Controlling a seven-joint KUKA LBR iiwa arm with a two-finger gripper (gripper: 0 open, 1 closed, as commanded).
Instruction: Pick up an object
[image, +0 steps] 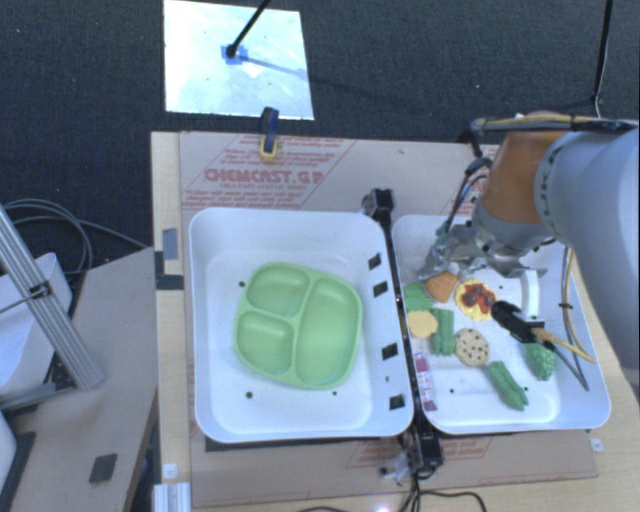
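Orange toy bread slice (441, 287), probably light stiff plastic, graspable across its edges; pincer (443, 262) state indiscernible above it.

Dark carpeted floor (80, 90) surrounding a wooden bench (170, 180); reflective metal sheet (238, 60) beyond it; aluminium rail (45, 310) and cables (60, 215) at left.

My left bin (215, 300) holds the divided plate (298, 325) at its middle. In my right bin (580, 405) the toy foods (470, 330) crowd its left edge, and my gripper (445, 258) hangs over that bin's far left corner.
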